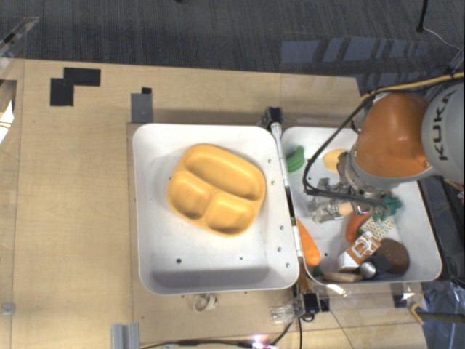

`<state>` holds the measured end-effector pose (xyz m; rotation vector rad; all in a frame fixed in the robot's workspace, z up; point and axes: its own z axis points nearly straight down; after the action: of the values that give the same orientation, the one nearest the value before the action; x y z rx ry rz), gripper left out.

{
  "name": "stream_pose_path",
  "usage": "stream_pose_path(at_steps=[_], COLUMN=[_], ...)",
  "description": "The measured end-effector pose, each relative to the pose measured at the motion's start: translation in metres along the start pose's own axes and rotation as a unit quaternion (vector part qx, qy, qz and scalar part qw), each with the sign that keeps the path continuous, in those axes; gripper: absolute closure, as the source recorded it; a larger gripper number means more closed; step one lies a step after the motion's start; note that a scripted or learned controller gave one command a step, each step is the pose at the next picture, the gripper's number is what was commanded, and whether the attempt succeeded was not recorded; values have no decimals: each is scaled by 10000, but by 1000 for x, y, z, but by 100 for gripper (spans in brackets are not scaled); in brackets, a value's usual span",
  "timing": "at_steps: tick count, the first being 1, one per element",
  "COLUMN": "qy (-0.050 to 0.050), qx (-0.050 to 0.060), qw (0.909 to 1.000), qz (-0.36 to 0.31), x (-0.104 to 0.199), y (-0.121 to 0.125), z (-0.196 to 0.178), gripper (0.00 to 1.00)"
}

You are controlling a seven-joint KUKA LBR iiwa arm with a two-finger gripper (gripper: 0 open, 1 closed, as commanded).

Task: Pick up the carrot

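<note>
A: Pincer (341, 208) sits low over the middle of the right bin (429, 227), hanging under the orange wrist band. Metal parts and cabling crowd that spot, so I cannot tell how it is set, and nothing orange shows in it.

B: Carrot position?

A: Carrot (309, 246) lies in the right bin's near-left corner, against the wall shared with the left bin (156, 217). Long axis runs roughly along that wall. It is apart from the pincer, down and to the left of it in the view.

B: Neighbours?

A: Just right of the pincer, a second orange piece (354, 226), partly hidden; could be mistaken for the target. Below that a small printed packet (367, 240), a dark brown round object (392, 257), and a grey ball (368, 270) beside a tan stick (338, 275) at the near edge. A green item (294, 158) and a yellow disc (336, 158) at the far end. Left bin holds a yellow three-compartment dish (216, 187), overturned by the look of it.

B: Progress?

A: Judged early. Carrot rests untouched; arm is in the correct bin but not over it. Left: shift toward the corner, descend, close, lift. The wall contact leaves little room on one side, which I judge the main risk.
</note>
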<state>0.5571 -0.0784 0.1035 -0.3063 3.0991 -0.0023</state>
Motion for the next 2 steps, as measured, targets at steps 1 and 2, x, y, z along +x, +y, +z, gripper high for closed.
stream_pose_path(at_steps=[1, 2], qy=[5, 62], qx=[-2, 0], qw=[10000, 9940], qz=[-2, 1089], x=[0, 6], y=[0, -47], z=[0, 14], gripper=[0, 0])
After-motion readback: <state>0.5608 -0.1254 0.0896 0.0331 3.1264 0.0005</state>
